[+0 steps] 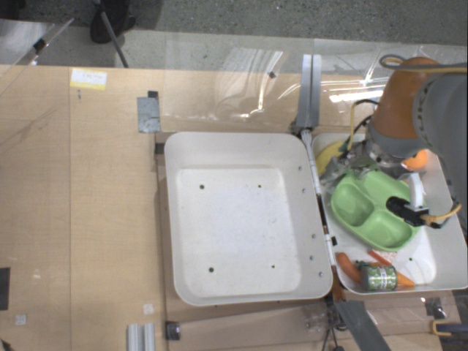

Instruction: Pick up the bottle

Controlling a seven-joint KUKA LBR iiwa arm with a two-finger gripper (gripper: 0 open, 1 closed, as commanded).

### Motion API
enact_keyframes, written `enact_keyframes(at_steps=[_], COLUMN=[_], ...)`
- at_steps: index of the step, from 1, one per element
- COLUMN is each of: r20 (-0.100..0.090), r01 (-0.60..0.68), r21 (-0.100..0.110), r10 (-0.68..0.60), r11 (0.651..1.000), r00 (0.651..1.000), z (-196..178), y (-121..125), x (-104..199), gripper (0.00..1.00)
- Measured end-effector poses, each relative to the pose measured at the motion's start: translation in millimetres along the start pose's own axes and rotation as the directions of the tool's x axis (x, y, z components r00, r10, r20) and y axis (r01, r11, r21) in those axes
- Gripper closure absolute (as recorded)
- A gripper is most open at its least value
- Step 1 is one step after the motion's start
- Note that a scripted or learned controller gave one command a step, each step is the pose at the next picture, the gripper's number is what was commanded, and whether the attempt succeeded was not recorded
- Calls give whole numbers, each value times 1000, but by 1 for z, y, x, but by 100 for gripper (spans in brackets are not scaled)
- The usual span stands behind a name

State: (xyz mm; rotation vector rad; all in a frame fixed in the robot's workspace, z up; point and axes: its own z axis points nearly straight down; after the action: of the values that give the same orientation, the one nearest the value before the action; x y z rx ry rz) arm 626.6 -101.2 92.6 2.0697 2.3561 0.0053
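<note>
A small green-labelled bottle point(379, 277) lies on its side near the front edge of the right bin point(426, 278). The arm reaches in from the right, and its gripper point(354, 162) hangs low over the back left part of that bin, at the far rim of a green divided dish point(365, 210). The wrist covers the gripper from above. The bottle is well in front of the gripper, on the other side of the dish, and nothing touches it.
A yellow object point(331, 154) lies at the right bin's back left, next to the gripper. An orange carrot-like piece point(347, 268) sits left of the bottle. An orange ball point(415, 161) shows beside the wrist. The left bin point(241, 218) adjoins.
</note>
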Motion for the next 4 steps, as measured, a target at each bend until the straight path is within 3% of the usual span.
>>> enact_keyframes(at_steps=[1, 2, 3, 4], r20=[-24, -5, -12, -3], r01=[-206, 45, 48, -55], r21=[40, 33, 49, 6], r10=[207, -45, -48, 55], r11=[978, 998, 998, 998], r00=[978, 999, 999, 998], z=[1, 3, -6, -98], y=[22, 28, 25, 44], x=[-59, -31, -29, 63], gripper=[0, 0, 100, 100])
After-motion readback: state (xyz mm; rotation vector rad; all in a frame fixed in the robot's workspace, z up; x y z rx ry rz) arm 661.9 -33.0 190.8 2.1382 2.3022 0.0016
